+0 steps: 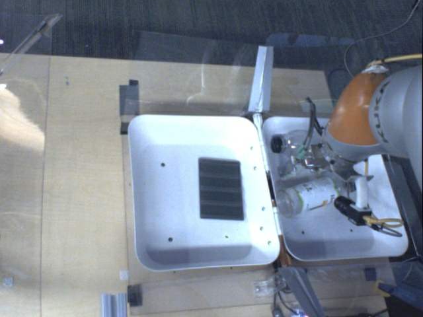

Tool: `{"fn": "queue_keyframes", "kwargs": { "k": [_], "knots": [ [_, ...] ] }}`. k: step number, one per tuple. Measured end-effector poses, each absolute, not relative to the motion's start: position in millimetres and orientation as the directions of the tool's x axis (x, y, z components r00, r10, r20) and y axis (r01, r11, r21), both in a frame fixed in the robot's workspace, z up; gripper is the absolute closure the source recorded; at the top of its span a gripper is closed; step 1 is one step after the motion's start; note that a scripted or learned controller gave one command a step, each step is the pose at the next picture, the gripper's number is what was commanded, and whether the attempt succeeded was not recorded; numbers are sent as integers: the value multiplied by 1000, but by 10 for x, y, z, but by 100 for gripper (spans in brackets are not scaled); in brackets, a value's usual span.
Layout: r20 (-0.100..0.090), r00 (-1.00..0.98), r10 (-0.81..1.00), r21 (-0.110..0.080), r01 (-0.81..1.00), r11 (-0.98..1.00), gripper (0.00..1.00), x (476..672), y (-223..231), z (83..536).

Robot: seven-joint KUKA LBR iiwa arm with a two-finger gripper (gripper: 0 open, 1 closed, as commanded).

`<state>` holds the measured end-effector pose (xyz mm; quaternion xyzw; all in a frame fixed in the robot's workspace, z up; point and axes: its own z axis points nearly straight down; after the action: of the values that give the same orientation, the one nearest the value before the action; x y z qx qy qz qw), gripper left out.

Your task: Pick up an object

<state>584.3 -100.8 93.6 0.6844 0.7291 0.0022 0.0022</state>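
Observation:
A clear plastic bottle with a pale label lies on its side in the right bin, near that bin's left wall. A small dark round object sits in the bin's far left corner. My gripper hangs low over the right bin, just above the bottle's far side and to the right of the dark object. The wrist hides its tips, and I see nothing held in it. A flat black ridged rectangle lies in the middle of the left bin.
The grey arm with its orange band covers the right bin's far right part. A metal divider stands up behind the seam between the bins. Wooden bench surface spreads to the left.

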Motion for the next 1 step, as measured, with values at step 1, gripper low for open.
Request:
{"fn": "queue_keyframes", "kwargs": {
  "k": [1],
  "knots": [
    [17,14,1000,-89,996,-13,0,6492,-1395,1009]
  ]
}}
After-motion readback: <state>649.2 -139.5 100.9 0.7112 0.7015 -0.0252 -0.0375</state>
